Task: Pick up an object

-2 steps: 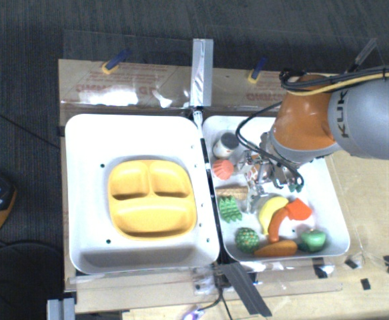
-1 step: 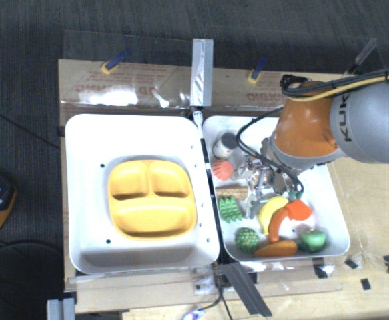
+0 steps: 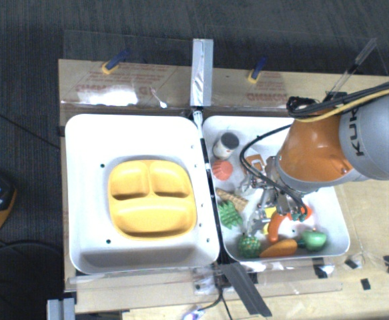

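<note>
The pincer (image 3: 264,213) hung low in the right bin (image 3: 337,209); couldn't tell if open or shut. Orange carrot toy (image 3: 279,248) lay just below it, green piece (image 3: 229,214) beside it. Risk, imo: toys packed tight, so fingers could nudge neighbours and close on nothing. Count: 2 bins, 1 yellow tray (image 3: 152,198) in the left bin (image 3: 87,179).

The grey arm (image 3: 371,139) bears black letters "KU", the rest cut off.
</note>
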